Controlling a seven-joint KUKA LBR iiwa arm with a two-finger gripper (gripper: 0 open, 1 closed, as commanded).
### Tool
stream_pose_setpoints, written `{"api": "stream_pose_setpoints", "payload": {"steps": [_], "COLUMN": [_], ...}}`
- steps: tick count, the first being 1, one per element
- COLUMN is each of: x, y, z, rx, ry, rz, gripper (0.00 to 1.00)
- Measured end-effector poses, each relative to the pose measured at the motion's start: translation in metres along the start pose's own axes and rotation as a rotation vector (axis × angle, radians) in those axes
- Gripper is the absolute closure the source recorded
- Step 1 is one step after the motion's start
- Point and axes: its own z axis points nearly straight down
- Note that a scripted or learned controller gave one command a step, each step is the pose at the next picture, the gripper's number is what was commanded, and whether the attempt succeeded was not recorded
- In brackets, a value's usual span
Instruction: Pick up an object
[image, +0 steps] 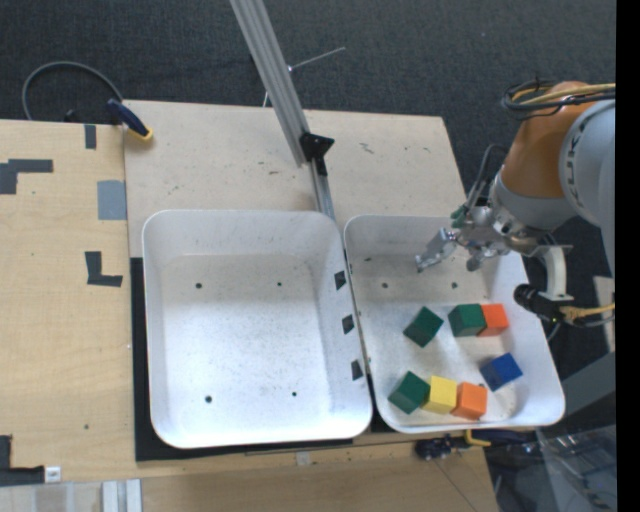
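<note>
Plywood bench (230, 165), two white bins (180, 240)

The two bins are white: the left bin (245, 330) has tiny dark dots on its floor, and so does the right bin (385, 290). In the right bin sit little blocks. Three are green (423, 326) (466, 320) (409, 391), two are orange (494, 318) (470, 399), one is yellow (442, 393) and one is blue (501, 370). The arm (560, 160) is grey with an orange band. The bench (60, 300) is light brown wood with grey tape marks. A black mat (137, 400) peeks out under the left bin.
</note>
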Motion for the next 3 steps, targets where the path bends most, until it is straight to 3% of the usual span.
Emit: {"api": "stream_pose_setpoints", "payload": {"steps": [1, 2, 3], "x": [0.0, 0.0, 0.001], "y": [0.0, -0.001, -0.001], "z": [0.065, 0.073, 0.063], "rx": [0.001, -0.002, -0.003], "ry": [0.001, 0.0, 0.0], "rz": [-0.001, -0.001, -0.002], "gripper": [0.0, 0.0, 1.0]}}
